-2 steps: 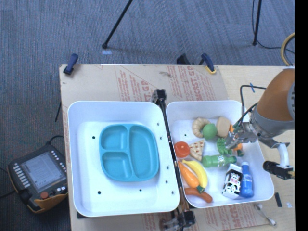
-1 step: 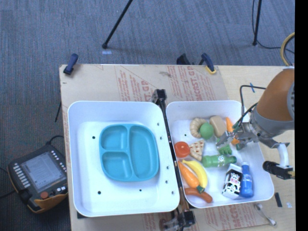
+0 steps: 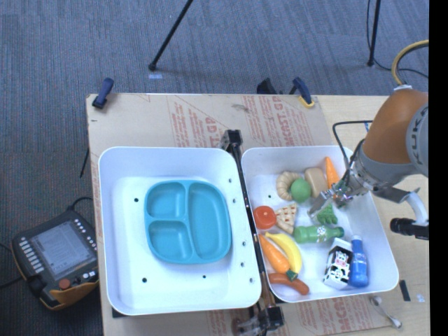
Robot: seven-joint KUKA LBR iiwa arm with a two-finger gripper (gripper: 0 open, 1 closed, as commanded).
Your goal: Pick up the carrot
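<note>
Gripper low over the right bin, carrot lying free at the bin's near-left.

The gripper (image 3: pixel 334 198) hangs among the toy food with its fingers parted and nothing between them, just above the green broccoli (image 3: pixel 326 215). A slim orange piece (image 3: pixel 330 171) stands just beside it. The carrot (image 3: pixel 274 254) rests well apart, against a banana (image 3: pixel 289 252) and below a tomato (image 3: pixel 264 217). The left bin (image 3: pixel 119 187) holds a blue divided plate (image 3: pixel 187 222).
</note>
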